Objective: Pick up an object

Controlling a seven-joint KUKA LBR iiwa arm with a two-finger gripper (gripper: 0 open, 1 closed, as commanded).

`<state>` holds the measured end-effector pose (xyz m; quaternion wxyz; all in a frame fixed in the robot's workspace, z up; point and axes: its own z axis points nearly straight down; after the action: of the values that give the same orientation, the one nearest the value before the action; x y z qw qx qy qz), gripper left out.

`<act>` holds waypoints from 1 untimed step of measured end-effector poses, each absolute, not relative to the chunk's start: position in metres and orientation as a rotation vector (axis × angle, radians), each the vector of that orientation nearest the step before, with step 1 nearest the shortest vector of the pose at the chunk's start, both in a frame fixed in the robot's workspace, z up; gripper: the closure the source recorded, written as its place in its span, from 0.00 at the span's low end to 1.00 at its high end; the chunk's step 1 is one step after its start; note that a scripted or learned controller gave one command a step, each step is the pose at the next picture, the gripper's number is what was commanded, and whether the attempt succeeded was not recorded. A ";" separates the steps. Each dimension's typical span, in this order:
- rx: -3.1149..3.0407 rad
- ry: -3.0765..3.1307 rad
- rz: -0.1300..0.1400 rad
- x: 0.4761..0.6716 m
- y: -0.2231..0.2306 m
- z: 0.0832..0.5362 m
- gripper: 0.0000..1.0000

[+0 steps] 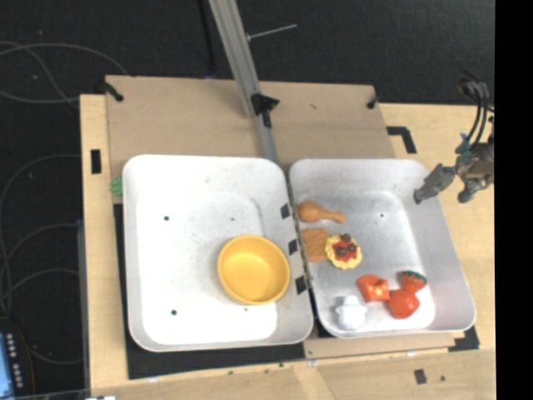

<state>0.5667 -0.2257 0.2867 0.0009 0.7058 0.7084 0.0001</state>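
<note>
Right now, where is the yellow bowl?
The yellow bowl sits in the left bin, in the lower right part, close to the edge shared with the right bin.

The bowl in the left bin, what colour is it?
Yellow. The bowl shows plainly in the camera view, near the left bin's right side.

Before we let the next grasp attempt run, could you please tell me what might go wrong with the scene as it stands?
1. The toys in the right bin are crowded: the red pieces and the white piece lie close together, so a grasp may nudge neighbours or catch two.
2. The drumstick and tart sit near the bin's left wall, which could block a finger.
3. The gripper is at the bin's right rim, so a descent there might strike it.
</note>
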 end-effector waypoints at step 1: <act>2.216 2.225 0.000 0.567 -0.226 0.287 0.00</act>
<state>0.5667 -0.2258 0.2868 0.0010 0.7057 0.7085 -0.0001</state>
